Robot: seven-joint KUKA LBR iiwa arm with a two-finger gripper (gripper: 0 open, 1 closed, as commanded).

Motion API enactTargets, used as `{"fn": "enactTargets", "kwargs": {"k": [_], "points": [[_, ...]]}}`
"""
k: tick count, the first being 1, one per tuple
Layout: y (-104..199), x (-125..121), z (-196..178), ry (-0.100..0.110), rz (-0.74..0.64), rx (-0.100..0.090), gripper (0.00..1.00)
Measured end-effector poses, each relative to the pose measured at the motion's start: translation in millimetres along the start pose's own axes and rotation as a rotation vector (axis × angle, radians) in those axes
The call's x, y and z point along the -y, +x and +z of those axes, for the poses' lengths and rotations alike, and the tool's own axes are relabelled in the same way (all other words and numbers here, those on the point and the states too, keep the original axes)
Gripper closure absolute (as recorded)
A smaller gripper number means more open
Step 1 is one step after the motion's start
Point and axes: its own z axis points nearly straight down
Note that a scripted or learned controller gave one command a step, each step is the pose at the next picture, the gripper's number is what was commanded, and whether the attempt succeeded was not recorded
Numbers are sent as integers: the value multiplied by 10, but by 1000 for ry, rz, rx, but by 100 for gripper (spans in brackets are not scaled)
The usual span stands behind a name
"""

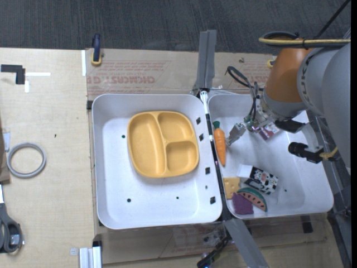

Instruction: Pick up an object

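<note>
A smooth, tapered orange carrot (pixel 220 145) is lying along the left wall of the right bin (pixel 312 202), just beside the divider. The metal pincer (pixel 239 131) is hanging just right of the carrot's green top; whether it is spread or pressed together I cannot tell. Toward the bin's front edge, a yellow block (pixel 231 185), purple piece (pixel 242 204), watermelon slice (pixel 255 197) and black-and-white patterned item (pixel 263 180) are crowding together. A glossy three-compartment yellow plate (pixel 163 143) is sitting in the left bin (pixel 111 205). A grey ring (pixel 25 159) is resting on the counter (pixel 44 216).
</note>
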Motion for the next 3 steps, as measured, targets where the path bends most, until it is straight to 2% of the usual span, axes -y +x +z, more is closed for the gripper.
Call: {"fn": "enactTargets", "kwargs": {"k": [1, 2, 3], "points": [[-184, -270, -391, -2, 6, 0, 0], [-1311, 170, -687, -3, -22, 2, 0], [-996, 210, 5, -1, -57, -1, 0]]}}
